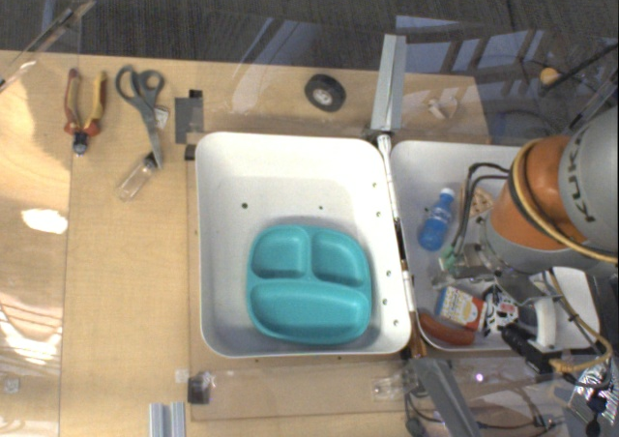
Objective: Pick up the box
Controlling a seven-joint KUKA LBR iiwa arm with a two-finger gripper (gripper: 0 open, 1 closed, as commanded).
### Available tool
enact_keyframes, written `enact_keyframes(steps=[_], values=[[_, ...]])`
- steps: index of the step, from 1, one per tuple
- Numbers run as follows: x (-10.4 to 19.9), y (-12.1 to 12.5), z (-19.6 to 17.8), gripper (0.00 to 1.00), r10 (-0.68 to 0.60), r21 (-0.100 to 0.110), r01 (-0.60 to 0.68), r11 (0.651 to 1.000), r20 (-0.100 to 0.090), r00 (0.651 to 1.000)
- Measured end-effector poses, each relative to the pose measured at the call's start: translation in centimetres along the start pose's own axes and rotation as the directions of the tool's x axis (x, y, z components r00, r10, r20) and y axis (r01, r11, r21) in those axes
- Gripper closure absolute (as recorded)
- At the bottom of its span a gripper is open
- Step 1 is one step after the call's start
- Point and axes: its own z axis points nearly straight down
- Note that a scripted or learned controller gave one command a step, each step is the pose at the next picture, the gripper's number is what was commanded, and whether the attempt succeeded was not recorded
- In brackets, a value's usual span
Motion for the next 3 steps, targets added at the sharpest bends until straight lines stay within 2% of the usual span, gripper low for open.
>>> enact_keyframes(steps=[1, 2, 3], values=[[0.0, 0.0, 0.0, 0.0, 0.0, 0.0, 0.0, 1.0, 0.0, 1.0], [-3.5, -0.4, 1.2, 0.0, 0.037, -0.001, -0.037, 0.999, 0.002, 0.999], [-4.0, -0.5, -5.2, 0.0, -0.028, 0.002, 0.028, 1.0, 0.003, 1.0]])
